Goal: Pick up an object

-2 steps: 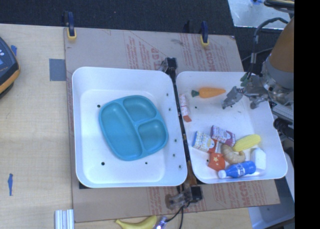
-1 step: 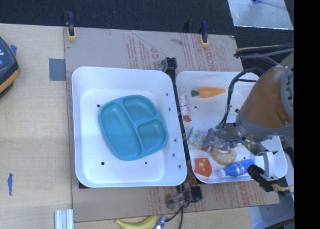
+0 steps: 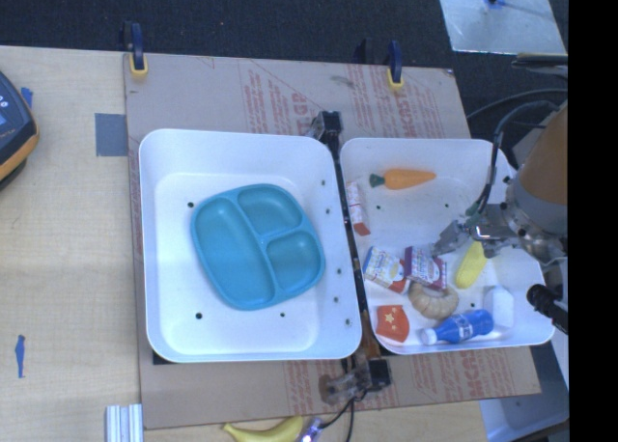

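The grey arm with its orange band [image 3: 546, 165] is cut off at the right, so most of its length is lost. Its metal gripper [image 3: 462, 234] is too blurred to tell how the jaws stand. A dark-and-orange device [image 3: 14, 131] on the counter is cropped by the left edge. At the bottom edge, a yellow banana [image 3: 263, 428] shows only its upper curve. The small printed packets [image 3: 406, 269] in the right white bin [image 3: 425, 148] carry labels too small to read.

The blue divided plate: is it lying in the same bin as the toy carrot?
No. The blue divided plate lies in the left bin, while the toy carrot lies in the right bin.
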Action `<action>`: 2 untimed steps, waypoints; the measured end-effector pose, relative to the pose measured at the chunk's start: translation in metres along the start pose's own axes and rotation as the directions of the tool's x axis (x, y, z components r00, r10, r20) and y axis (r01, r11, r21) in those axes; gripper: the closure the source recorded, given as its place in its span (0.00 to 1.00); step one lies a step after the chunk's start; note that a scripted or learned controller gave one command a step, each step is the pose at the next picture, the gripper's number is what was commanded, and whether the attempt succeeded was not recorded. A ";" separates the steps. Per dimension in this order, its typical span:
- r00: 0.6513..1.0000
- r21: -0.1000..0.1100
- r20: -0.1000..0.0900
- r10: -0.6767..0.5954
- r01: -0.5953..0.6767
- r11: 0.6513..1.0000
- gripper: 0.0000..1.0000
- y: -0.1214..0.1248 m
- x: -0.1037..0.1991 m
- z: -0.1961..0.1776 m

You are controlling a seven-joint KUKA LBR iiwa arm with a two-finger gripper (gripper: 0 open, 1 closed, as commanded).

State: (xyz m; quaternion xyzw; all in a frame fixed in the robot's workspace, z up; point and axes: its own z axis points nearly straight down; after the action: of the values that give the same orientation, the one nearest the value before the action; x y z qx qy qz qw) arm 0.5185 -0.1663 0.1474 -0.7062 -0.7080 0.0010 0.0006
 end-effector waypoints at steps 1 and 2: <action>1.000 -0.007 0.005 0.000 0.000 1.000 0.00 -0.021 -0.028 0.052; 1.000 -0.011 0.004 -0.002 0.002 1.000 0.00 0.028 0.010 0.051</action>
State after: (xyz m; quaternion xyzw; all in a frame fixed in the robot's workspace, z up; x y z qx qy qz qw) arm 0.5459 -0.1563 0.0964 -0.7054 -0.7088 -0.0014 -0.0048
